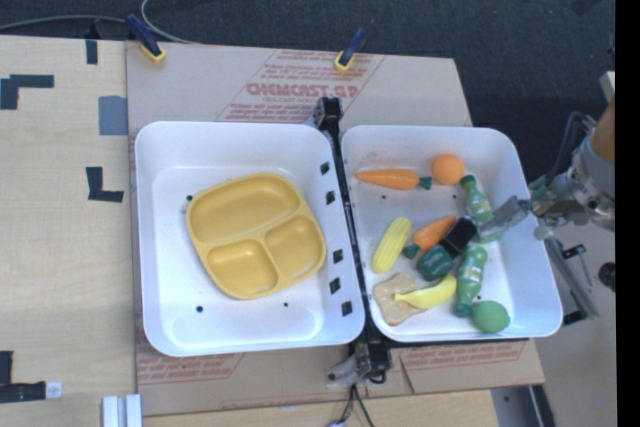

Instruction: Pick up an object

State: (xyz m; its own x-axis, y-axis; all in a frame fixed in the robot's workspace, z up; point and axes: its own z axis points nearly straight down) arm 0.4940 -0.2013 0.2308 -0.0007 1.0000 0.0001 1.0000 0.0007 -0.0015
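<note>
Camera view: a bench (60, 215) bearing two white bins. Your left bin (160, 315) holds a yellow tray (255, 233); toy foods crowd the right bin (500, 147). The gripper (505, 218) hovers beside a green bottle (476, 202); whether its claw is open, you cannot tell.

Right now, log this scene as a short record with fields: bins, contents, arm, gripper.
left bin: holds a yellow divided plate
right bin: holds toy food in a loose pile
items in right bin: carrot, orange, corn cob, banana, lime, two green bottles
arm: reaching in from the right, over the right bin's right rim
gripper: close by the upper green bottle, nothing seen between its fingers
fingers open or shut: cannot tell
</note>
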